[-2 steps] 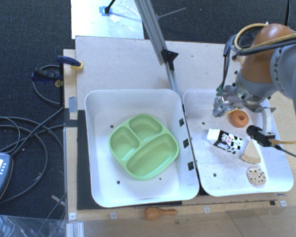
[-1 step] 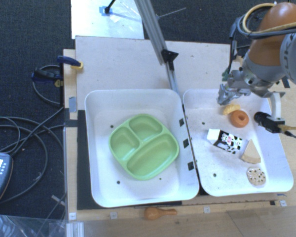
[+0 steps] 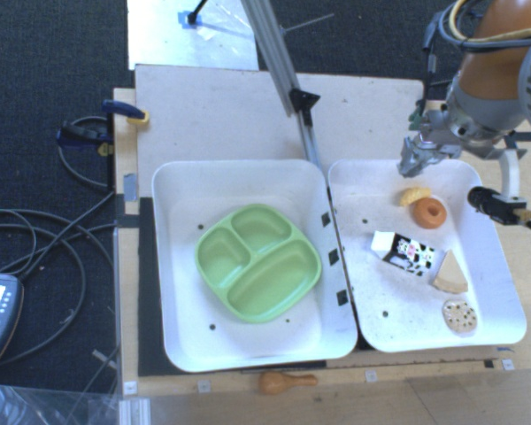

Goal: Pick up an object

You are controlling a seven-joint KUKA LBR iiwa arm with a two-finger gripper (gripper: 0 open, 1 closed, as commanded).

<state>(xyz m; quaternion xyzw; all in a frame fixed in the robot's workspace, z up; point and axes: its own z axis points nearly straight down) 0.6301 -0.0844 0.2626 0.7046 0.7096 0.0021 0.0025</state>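
My gripper (image 3: 417, 166) hangs over the far part of the right bin (image 3: 372, 326), just above and left of a small yellow-tan piece (image 3: 413, 196). An orange doughnut (image 3: 429, 212) lies next to that piece. A cow-patterned milk carton (image 3: 406, 253) lies on its side in the middle of the bin. A tan wedge (image 3: 450, 275) and a speckled round cookie (image 3: 460, 316) lie toward the bin's near right. Nothing shows between the fingers.
The left bin (image 3: 173, 326) holds a green divided plate (image 3: 258, 262). A slanted metal pole (image 3: 279, 56) crosses the bench behind the bins. A brown drumstick-shaped toy (image 3: 286, 382) lies on the bench in front of the bins. Cables lie at left.
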